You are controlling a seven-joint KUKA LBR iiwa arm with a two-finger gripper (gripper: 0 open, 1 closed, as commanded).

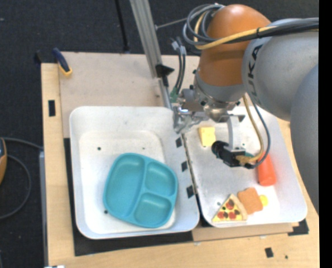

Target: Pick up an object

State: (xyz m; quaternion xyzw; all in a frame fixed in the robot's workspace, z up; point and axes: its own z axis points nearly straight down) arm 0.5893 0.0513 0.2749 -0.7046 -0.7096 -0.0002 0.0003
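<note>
In the right bin (288,205) a yellow block (206,135) lies near the far left corner. An orange carrot-shaped toy (266,171) rests toward the right side. At the near edge sit a pizza slice toy (231,210) and a tan bread-like piece (250,200), with a small yellow bit (263,199) beside it. My gripper (182,118) hangs under the orange wrist band, over the seam between the two bins, just left of the yellow block. Nothing is visibly held in it.
The left bin (85,127) holds a teal divided plate (140,190). A slanted aluminium post (149,38) rises behind the bins, close to the wrist. The grey arm covers the far right part of the right bin.
</note>
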